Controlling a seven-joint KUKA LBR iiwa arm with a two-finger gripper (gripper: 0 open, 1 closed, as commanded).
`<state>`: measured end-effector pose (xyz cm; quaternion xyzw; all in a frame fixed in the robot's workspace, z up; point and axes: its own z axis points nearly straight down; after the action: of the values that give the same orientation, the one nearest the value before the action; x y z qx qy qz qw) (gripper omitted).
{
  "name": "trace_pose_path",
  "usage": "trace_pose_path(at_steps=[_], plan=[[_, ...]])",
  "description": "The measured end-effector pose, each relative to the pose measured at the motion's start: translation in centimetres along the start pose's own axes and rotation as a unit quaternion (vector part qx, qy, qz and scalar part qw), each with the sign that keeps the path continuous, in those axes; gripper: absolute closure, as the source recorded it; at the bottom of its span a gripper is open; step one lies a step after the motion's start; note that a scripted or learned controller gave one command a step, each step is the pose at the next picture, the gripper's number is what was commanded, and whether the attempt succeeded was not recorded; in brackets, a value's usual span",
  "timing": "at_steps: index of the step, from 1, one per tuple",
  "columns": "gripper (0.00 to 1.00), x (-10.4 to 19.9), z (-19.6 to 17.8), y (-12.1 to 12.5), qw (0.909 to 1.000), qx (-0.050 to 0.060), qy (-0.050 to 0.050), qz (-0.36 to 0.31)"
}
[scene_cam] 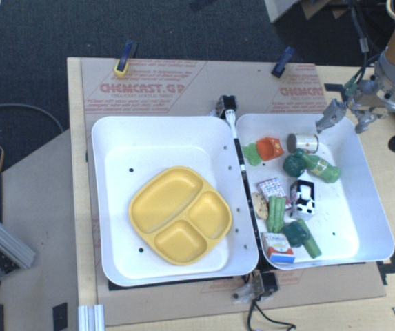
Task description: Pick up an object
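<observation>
Gripper: I see it over the right bin's far edge, jaws spread wide, nothing between them
Objects: can, bottle, cow all lie in that bin
Progress: I'd say nothing picked yet; descent and grasp remain

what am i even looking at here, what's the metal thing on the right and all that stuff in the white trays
You are looking down at a slant from one fixed camera above a workbench. The metal thing at the right is the end of a robot arm, and its gripper, a two-finger claw, hangs open over the far edge of the right bin. Nothing is between its fingers.

The left bin holds a yellow divided plate. The right bin holds a pile of small toys and play food: a silver can, an orange piece, a green bottle, a black and white cow figure, a green stalk and a small carton. The robot's job is to pick one up.
</observation>
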<state>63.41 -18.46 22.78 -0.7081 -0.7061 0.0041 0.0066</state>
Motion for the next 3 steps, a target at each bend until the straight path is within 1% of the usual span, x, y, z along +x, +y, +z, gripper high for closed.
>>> trace_pose_path(at_steps=[1,2,3], plan=[[0.0,0.0,-0.9,0.3,1.0,-0.007,-0.002,-0.001],[0.0,-0.3,3.5,0.0,1.0,-0.005,-0.001,-0.001],[0.0,-0.1,8.1,-0.7,1.0,-0.005,-0.001,-0.002]])
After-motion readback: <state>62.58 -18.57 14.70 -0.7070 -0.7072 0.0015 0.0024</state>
